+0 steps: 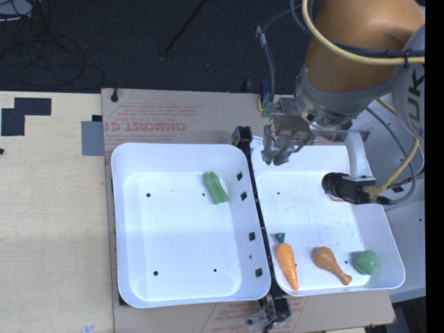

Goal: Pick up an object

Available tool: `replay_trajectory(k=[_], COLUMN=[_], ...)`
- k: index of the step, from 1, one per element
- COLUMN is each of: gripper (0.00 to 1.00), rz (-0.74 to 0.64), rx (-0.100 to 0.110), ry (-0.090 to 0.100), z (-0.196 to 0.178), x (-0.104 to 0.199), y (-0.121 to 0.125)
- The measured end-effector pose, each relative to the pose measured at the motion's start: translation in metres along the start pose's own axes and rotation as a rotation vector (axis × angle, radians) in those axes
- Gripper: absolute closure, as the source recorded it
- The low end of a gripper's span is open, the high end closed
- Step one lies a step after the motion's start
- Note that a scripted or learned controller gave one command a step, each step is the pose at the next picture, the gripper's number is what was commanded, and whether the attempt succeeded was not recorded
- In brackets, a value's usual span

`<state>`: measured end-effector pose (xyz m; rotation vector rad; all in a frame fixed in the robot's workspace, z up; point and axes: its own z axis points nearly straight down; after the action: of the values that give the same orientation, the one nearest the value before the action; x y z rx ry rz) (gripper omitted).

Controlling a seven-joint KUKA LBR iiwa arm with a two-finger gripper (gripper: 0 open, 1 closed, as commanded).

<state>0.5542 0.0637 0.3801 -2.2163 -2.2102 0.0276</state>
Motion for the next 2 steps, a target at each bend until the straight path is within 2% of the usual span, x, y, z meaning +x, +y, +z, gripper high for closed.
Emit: replay_trajectory(k=[1, 2], gripper=[1.0, 1.0], rz=[-0.001, -0.007], rx=[-0.012, -0.016], ry=[0.002, 0.005], z=[0.041, 0.025], x=[-0.014, 0.021], y=[0.023, 0.003])
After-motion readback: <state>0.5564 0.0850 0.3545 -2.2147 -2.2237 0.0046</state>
